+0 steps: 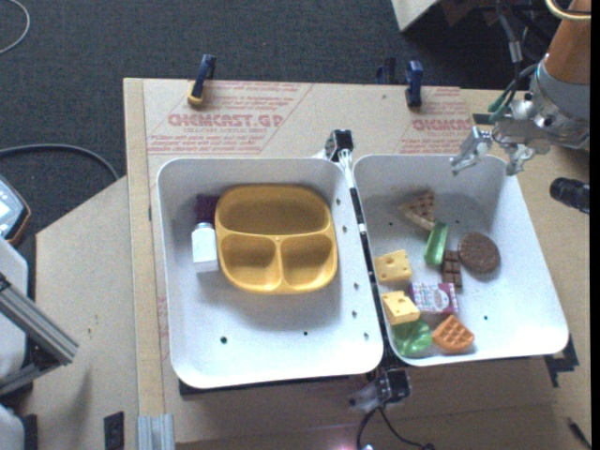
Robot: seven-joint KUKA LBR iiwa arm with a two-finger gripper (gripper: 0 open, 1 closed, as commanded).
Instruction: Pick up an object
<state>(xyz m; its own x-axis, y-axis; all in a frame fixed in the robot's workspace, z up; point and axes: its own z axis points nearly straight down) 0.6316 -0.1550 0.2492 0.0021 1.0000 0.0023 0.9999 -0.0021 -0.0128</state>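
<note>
A: Dark carpet round the edges, cables at frame left, and a board-topped desk mid-frame w/ two white bins side by side. Two clamps, blue clamp left and blue clamp right, sit on the board's far edge, prob. to hold it in place.

B: Bins' contents?

A: Left bin has a yellow divided tray in the middle, nothing in its compartments. Small white bottle touches the tray's left edge, w/ a dark purple item just above it, partly hidden, can't ID it. Right bin carries the toy food: pizza slice, green pickle, brown cookie, chocolate bar, two cheese wedges, upper cheese and lower cheese, pink packet, waffle and a green veg at the lower rim. They're bunched along the bin's left-centre, several touching.

B: Claw?

A: Claw hangs at upper right, over the right bin's far rim, fingers spread apart, nothing between them. Arm comes in from the frame's right.

B: So no pick yet?

A: I'd judge not yet. Nearest candidates are pizza and pickle, below and left of the claw. Cookie lies a bit apart from its neighbours, so likely the cleanest grab; the crowded lower pile risks nudging others.
</note>
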